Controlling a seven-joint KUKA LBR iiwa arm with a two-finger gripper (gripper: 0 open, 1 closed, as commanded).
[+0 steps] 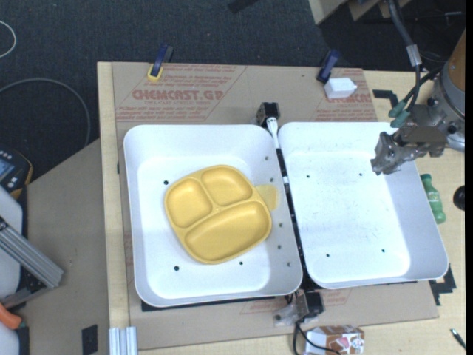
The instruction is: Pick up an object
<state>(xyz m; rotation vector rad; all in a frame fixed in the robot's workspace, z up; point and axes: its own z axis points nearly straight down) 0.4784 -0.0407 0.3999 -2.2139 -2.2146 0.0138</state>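
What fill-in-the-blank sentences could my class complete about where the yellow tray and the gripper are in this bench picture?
1. The yellow divided tray lies in the ____ bin as the camera sees it.
2. The yellow divided tray has ____ compartments.
3. The gripper hangs above the ____ bin as the camera sees it, near its upper right corner.
4. A small white block rests on the ____ board behind the bins.

Missing words: left; three; right; cardboard
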